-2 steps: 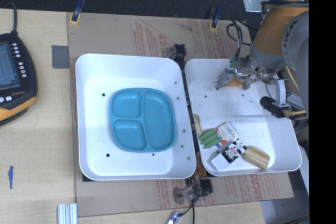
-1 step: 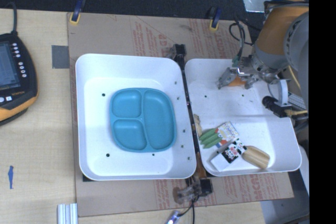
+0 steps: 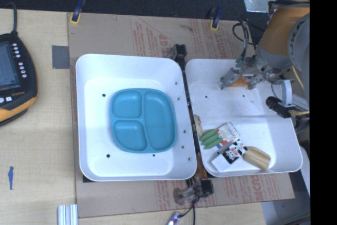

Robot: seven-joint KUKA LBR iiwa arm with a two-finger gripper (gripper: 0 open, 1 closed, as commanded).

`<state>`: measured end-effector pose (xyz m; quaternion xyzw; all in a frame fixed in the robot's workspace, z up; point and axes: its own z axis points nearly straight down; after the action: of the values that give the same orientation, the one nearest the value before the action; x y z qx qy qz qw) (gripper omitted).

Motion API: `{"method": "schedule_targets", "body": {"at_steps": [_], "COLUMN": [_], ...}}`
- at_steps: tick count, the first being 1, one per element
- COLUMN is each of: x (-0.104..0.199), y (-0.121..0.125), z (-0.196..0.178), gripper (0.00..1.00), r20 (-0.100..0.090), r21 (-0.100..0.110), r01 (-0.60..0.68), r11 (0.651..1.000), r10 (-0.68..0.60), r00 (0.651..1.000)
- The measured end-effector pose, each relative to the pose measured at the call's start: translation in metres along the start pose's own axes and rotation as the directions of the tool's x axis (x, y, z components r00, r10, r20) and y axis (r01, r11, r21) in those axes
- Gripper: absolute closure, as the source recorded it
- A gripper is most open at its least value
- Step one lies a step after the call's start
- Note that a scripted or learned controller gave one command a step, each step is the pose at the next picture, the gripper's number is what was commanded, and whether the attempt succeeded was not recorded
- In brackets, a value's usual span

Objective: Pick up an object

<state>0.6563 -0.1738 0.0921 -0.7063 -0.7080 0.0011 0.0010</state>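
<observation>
Two white bins: the left bin (image 3: pixel 89 113) holds one blue divided plate (image 3: pixel 142 119); the right bin (image 3: pixel 279 137) holds one green item (image 3: pixel 209 137), one printed packet (image 3: pixel 229 146), one wooden block (image 3: pixel 256 157) — the gripper (image 3: pixel 239 79) hovers at its far end, an orange object (image 3: pixel 240 82) under it; its grip cannot be told.

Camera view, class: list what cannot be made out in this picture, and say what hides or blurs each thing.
1. The hand: too small and blurred to tell its finger state or whether it grips the orange object beneath it.
2. The orange object: mostly covered by the hand, identity unclear.
3. The card: print too small to read.
4. The teach pendant: cut off by the left edge.
</observation>
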Motion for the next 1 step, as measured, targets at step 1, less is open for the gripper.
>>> {"method": "schedule_targets", "body": {"at_steps": [1], "x": [-0.0197], "y": [0.0004], "z": [-0.057], "gripper": [0.0], "r20": [0.0], "r21": [-0.002], "r01": [-0.001], "r11": [1.0], "r10": [0.001], "r00": [1.0]}}
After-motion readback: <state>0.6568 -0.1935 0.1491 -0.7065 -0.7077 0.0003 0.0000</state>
